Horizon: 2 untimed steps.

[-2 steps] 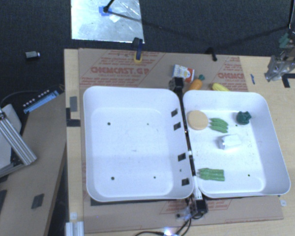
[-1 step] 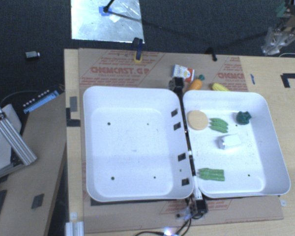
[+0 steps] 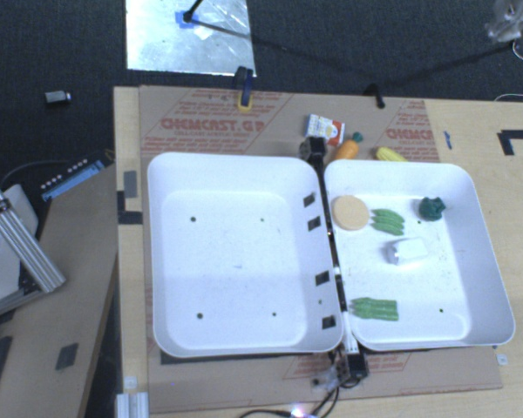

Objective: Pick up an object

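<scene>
The right bin [image 3: 471, 233] holds several small objects. A tan round disc [image 3: 349, 212] lies near its left wall, with a light green pod-like piece [image 3: 387, 222] right beside it. Toward the bin's back right sits a dark green lump [image 3: 431, 207]. A white block [image 3: 405, 251] rests near the middle. Another green ribbed piece [image 3: 374, 308] lies near the front left of this bin.
The left bin [image 3: 235, 251] adjoins the right one along black hinge clips [image 3: 318, 225]. Behind the bins lie an orange carrot toy [image 3: 347, 150], a yellow piece [image 3: 390, 155] and a red-white box [image 3: 323, 129]. A clamp [image 3: 243, 90] grips the board's back edge.
</scene>
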Motion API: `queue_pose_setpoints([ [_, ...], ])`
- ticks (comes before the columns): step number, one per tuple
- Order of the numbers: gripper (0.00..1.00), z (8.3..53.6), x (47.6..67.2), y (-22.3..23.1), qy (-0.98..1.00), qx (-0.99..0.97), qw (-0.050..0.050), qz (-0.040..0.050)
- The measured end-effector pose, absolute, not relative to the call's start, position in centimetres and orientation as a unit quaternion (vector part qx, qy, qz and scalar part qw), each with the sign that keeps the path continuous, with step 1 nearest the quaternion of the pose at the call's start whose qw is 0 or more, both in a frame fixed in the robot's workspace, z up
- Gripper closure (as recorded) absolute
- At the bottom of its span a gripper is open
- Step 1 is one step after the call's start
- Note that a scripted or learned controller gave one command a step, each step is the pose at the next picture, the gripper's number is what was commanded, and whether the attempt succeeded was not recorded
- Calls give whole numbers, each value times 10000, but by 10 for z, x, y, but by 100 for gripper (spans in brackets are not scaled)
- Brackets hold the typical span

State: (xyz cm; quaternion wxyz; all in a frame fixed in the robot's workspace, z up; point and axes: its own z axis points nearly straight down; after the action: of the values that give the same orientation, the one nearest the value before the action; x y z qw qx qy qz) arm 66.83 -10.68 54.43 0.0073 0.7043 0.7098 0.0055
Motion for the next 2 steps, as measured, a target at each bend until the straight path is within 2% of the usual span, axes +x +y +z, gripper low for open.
queue_pose_setpoints([
  [1, 100, 493, 667, -213, 7046, 7096, 5, -15],
  [2, 100, 538, 668, -201, 7086, 7056, 35, 17],
])
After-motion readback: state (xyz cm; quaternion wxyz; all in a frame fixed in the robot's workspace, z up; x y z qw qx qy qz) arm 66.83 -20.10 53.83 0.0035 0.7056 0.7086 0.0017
